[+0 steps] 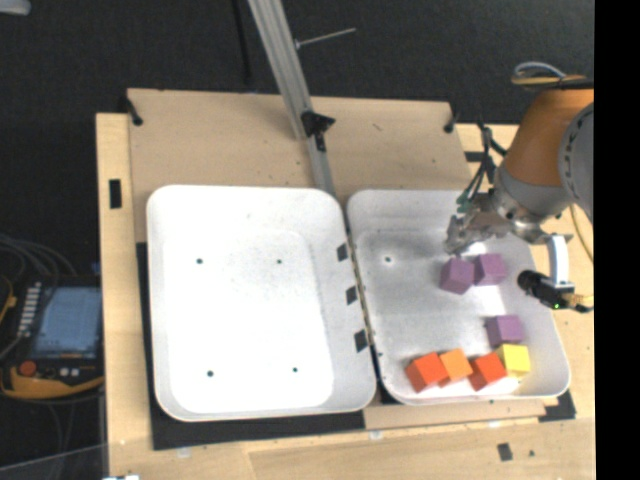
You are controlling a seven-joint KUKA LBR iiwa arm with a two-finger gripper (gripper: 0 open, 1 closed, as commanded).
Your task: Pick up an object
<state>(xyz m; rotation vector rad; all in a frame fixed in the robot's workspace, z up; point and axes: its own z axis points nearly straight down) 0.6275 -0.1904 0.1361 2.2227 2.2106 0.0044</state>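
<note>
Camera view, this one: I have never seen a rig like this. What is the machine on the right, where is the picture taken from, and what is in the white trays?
The picture comes from a single fixed camera above a bench, looking down at a slant. The grey machine with the orange band is a robot arm reaching in from the right; at its tip is a two-finger gripper, a simple claw for picking things up.

On the bench sit two shallow white bins side by side. The right bin holds small blocks: two purple ones just below the gripper, a third purple block further down, and along the near edge a row of orange and red blocks ending in a yellow block. The left bin is on the other side.

I cannot tell whether anything is held: the gripper hovers right above the purple pair.
</note>
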